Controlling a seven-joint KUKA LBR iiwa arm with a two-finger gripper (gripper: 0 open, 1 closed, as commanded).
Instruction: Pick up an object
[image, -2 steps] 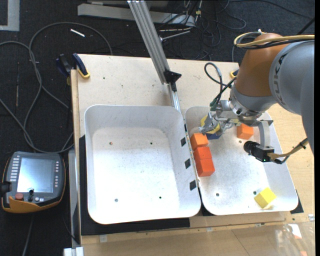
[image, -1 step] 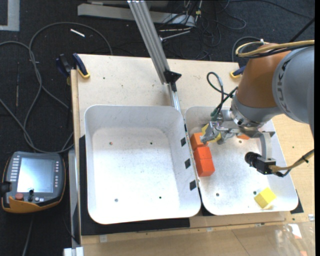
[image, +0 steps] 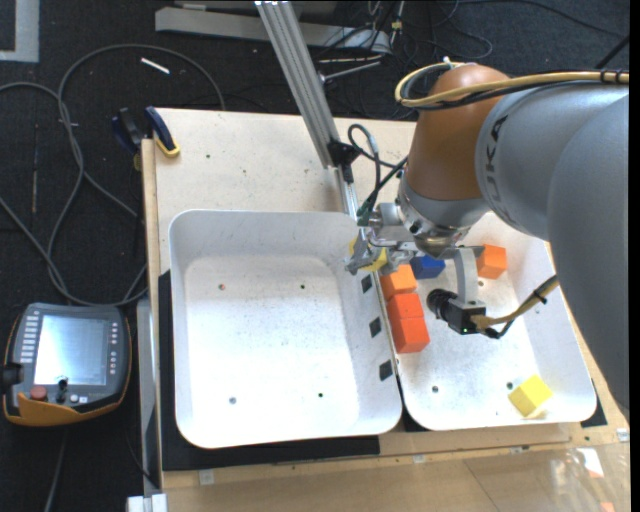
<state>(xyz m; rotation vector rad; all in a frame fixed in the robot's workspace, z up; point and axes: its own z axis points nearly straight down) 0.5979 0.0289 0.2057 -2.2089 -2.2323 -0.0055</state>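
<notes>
Left of frame, a teach pendant (image: 65, 360) lies on the dark floor. Next, the left bin (image: 200, 300), speckled. Centre-right, the gripper (image: 385, 255) hangs low over the right bin (image: 480, 400), right above a long orange block (image: 405, 310); I cannot tell how the fingers stand. Looks like the reach-and-grasp step: next comes closing squarely on that block, then lifting. Further right, an orange cube (image: 491, 261), and lower, a yellow cube (image: 530, 396).

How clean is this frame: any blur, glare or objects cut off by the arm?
Camera view: lighting is even and soft, with the white bins bright but not blown out. The arm's near bulk looks soft and out of focus, hiding the right bin's upper part. The yellow block and orange blocks stay sharp. The pincer sits partly shadowed under the wrist.
</notes>
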